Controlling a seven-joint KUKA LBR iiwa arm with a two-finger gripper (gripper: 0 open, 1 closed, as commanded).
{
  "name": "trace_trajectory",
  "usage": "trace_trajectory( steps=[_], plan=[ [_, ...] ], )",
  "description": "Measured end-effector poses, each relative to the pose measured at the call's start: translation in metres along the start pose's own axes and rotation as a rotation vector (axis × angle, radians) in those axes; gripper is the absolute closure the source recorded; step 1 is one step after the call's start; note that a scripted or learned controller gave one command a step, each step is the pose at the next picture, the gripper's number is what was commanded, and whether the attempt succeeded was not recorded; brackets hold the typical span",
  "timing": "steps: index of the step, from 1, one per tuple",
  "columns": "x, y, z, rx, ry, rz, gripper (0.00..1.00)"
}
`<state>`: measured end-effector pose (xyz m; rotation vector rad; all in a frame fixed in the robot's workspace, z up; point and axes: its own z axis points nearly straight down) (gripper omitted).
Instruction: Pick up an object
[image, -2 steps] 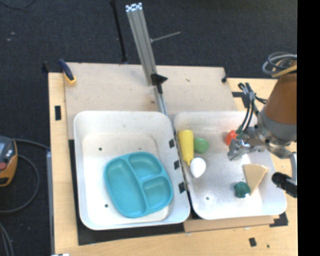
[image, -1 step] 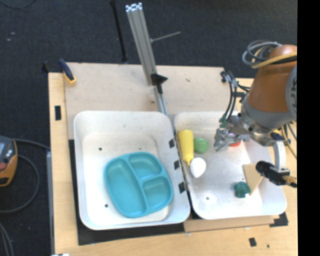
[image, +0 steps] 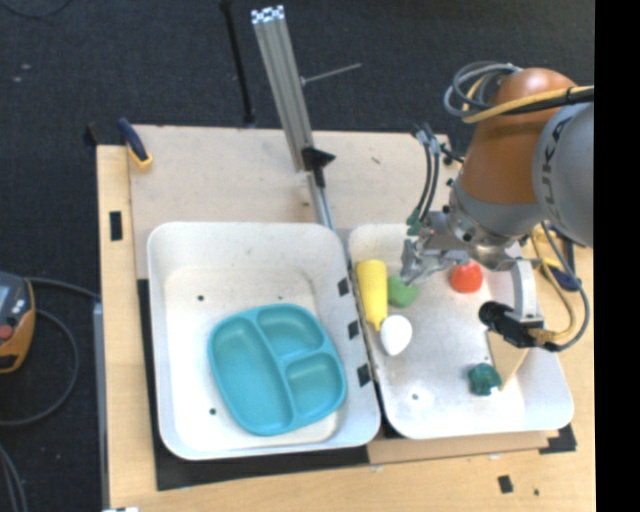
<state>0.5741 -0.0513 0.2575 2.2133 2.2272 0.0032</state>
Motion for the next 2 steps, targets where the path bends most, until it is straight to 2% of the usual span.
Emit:
trace_trajectory(
  steps=[2],
  plan=[
    [0.095,0.067,0.017,0.0,0.0,0.0,1.0]
  ],
)
